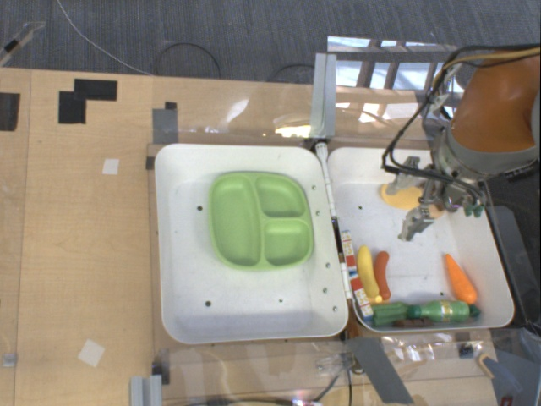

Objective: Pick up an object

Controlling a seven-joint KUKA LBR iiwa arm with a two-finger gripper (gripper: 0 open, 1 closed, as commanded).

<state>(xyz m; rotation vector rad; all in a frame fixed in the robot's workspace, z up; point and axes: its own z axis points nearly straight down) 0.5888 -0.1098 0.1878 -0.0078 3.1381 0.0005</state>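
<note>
Pale wooden bench carried two shallow white bins side by side in the camera view, with dark carpet beyond its far edge. From the right the grey arm, orange-banded above the wrist, reached over the right bin and held its gripper low above the white floor. Its fingers were small and dark against the wrist hardware, so whether they stood spread or pressed together could not be told; nothing showed between them. Just behind the fingers, on the far side, lay a flat yellow piece, possibly touching the gripper body, though the slant made that hard to judge. Nearer the camera than the fingers, and apart from them, lay a yellow banana beside a red sausage, with an orange carrot off toward the arm's side and a green bottle along the near wall. Well to the far side of the fingers, in the left bin, sat a green divided plate. By this showing the pick was not yet made: the approach looked underway, and closing on an object and lifting it remained.
</note>
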